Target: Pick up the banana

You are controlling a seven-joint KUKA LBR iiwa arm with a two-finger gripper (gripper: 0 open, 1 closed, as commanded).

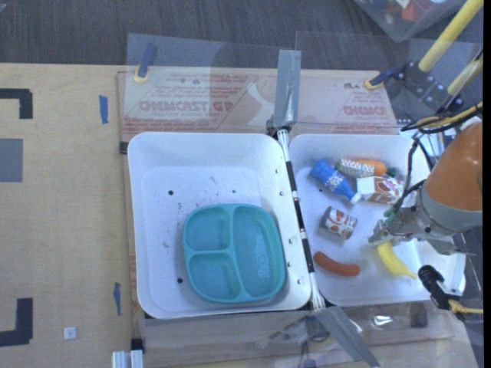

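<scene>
A wooden rail [307,332] runs along the near edge of a pale wood bench [61,205] marked with black and blue tape. On it sit two shallow white bins side by side. The left bin [153,167] holds a teal divided plate [232,254] toward its near side. The right bin [337,290] holds a blue bottle [333,180], an orange carrot [362,165], a small carton [380,189], a can [338,222] and a sausage [337,264]. The banana [394,260] lies near the bin's right near corner. The gripper [386,232] hangs just over the banana's far end; whether its fingers are wide or narrow cannot be told. Clear plastic panels [207,83] stand behind the bins, dark carpet [153,6] beyond.
</scene>
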